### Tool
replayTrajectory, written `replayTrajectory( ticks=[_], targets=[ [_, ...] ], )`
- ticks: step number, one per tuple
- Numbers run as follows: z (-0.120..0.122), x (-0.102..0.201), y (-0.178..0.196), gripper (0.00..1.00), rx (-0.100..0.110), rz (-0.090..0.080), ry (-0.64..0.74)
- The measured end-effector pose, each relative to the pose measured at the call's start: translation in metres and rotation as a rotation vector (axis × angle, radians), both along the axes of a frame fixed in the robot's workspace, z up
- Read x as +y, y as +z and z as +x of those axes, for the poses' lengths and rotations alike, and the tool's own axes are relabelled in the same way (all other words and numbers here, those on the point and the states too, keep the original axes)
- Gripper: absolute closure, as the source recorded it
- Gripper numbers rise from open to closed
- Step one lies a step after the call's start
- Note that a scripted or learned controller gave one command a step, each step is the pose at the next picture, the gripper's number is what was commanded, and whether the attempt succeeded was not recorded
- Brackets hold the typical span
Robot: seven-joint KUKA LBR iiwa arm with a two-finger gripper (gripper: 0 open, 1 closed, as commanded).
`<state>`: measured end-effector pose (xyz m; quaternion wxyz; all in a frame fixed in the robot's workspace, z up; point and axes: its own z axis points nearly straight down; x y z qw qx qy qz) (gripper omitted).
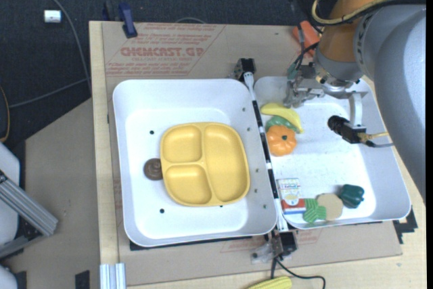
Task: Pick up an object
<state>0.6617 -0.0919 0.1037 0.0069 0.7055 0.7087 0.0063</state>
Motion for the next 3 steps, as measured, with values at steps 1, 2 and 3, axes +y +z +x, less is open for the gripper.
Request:
replayTrajectory(
  ticks=[1,2,3],
  targets=[
    [0.000,0.000,0.000,0.00,0.000,0.000,0.000],
    [-0.091,-0.040,-0.020,0.00,0.020,0.000,-0.006],
    [-0.145,-0.007,-0.016,0.00,0.021,0.002,-0.005]
  ],
)
